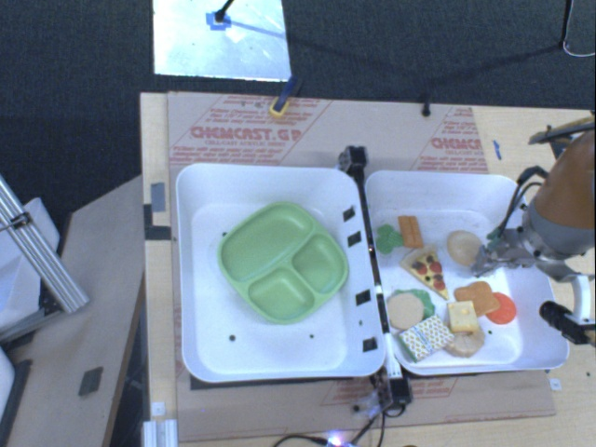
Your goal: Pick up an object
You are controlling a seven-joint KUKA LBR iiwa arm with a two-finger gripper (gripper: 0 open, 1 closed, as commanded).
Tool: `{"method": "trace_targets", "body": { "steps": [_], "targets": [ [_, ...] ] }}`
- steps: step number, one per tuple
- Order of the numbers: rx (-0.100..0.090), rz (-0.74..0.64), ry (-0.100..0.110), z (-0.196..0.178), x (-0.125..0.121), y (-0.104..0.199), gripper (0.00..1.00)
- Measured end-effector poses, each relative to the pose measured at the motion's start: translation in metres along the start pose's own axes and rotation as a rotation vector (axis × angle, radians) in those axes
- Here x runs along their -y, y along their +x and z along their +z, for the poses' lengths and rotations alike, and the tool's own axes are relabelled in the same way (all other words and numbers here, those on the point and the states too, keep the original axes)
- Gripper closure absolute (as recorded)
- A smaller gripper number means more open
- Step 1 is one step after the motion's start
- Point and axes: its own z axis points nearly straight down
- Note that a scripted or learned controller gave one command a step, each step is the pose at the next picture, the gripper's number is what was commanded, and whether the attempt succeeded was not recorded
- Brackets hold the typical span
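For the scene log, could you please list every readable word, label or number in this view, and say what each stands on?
"CHEMCAST GP": red print on the brown sheet behind the left bin.
Same red print at the sheet's right, behind the right bin: too blurred to read.
Patterned packet: too small to read.

Green divided plate (283,262) in left bin (200,250)

Even, fairly bright overhead light washes the two white bins (279,180) nearly featureless, with only faint shadows. The metal sheet (222,26) at upper left glares bluish-white. Overall the picture is soft and slightly grainy.
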Motion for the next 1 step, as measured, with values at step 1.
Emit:
{"method": "trace_targets", "body": {
  "steps": [1],
  "targets": [
    [0.001, -0.003, -0.001, -0.0640, -0.0012, 0.0001, 1.00]
  ]
}}
